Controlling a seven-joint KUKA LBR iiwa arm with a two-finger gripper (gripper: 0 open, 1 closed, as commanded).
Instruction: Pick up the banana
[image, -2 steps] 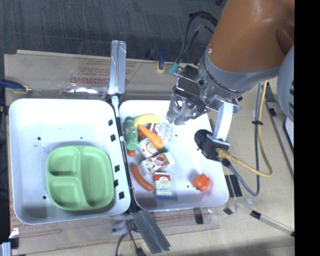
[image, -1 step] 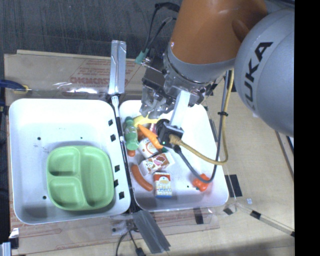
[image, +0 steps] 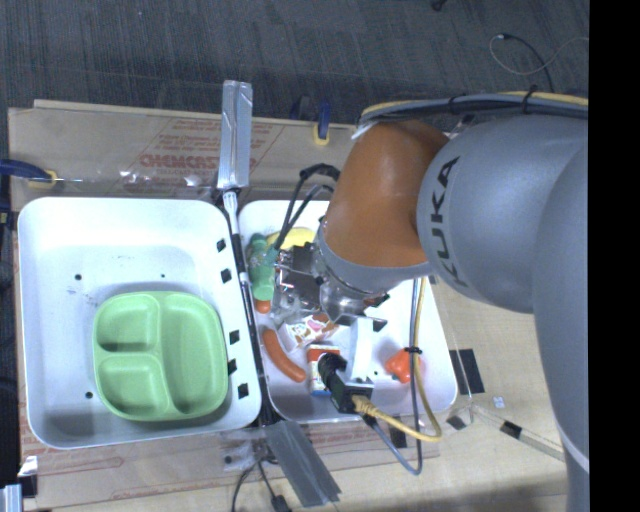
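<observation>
A small patch of yellow banana (image: 296, 238) shows at the back of the right bin (image: 440, 390), mostly hidden under the arm. The arm's orange band and grey wrist hang over that bin, and the gripper (image: 298, 290) points down into the pile just in front of the banana. Its fingers are lost among metal parts and clutter. Nothing visibly sits between them.
The left bin (image: 60, 260) holds a green divided plate (image: 160, 353). In the right bin lie a green item (image: 262, 256), an orange carrot-like piece (image: 281, 357), an orange object (image: 400, 364) and a small packet (image: 312, 328). Cables trail over the front rim.
</observation>
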